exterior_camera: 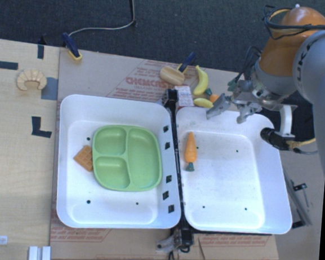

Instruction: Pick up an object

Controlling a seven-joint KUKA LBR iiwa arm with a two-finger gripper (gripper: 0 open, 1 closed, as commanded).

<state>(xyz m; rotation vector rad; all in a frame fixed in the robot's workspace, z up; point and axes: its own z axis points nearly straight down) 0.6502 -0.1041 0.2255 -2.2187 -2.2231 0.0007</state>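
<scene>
White right bin (pixel 271 181): end effector (pixel 230 111) open, empty, above rim.

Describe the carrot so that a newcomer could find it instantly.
Take the right bin of the two white ones. Near its left wall, beside the divider, lies the carrot: orange, tapered, with a green stub at its near end, alone on the bin floor.

Right bin (pixel 268 215) floor lies open beyond carrot (pixel 190 149); green tray (pixel 127 157) crowds left bin (pixel 65 203).
</scene>
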